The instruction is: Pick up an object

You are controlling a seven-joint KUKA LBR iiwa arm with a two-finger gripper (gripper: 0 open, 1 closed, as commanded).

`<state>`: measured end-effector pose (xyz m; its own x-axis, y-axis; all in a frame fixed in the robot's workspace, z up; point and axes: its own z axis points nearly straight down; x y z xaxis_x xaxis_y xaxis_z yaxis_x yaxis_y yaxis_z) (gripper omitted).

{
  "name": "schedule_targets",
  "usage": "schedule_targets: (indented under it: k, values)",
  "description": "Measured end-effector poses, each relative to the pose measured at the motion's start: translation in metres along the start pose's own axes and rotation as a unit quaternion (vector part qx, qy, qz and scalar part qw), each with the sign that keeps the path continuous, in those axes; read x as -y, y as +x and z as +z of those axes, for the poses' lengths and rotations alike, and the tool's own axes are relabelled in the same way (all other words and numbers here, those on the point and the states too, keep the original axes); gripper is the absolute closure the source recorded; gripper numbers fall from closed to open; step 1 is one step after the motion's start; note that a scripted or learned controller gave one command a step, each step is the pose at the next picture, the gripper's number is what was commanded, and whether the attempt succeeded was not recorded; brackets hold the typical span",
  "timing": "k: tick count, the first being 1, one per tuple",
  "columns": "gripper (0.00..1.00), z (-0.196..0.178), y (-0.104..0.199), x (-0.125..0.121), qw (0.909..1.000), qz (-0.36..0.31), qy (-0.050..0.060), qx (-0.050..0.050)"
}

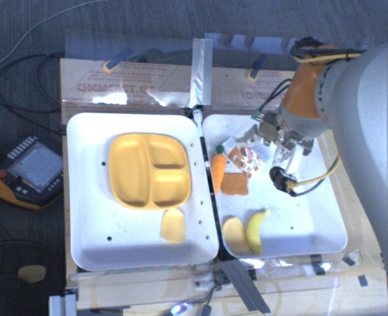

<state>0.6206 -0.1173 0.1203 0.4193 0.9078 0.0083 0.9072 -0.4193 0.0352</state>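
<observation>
The right bin (312,229) holds an orange carrot (218,170), a brown-orange lump (235,185), a red-and-white speckled item (244,158), a yellow banana (256,230) and a pale yellow round piece (233,233). My gripper (260,137) hangs over the back of this bin, just right of and above the speckled item. The grey wrist and its cables cover the gripper from above. Nothing can be seen held in it.
In the left bin (89,242) lie a yellow divided tray (149,170) and a pale yellow piece (173,226). A raised divider (207,176) separates the bins. A black cable loop (283,178) dangles below the wrist. A handheld pendant (23,170) sits on the floor at left.
</observation>
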Motion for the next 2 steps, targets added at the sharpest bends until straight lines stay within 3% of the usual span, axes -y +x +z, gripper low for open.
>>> schedule_targets:
  k: [1, 2]
  values:
    - [0.0, 0.007, 0.003, 0.009, 0.9994, -0.032, -0.015, -0.003]
    - [0.0, 0.01, 0.009, -0.013, 0.9984, 0.057, -0.004, -0.004]
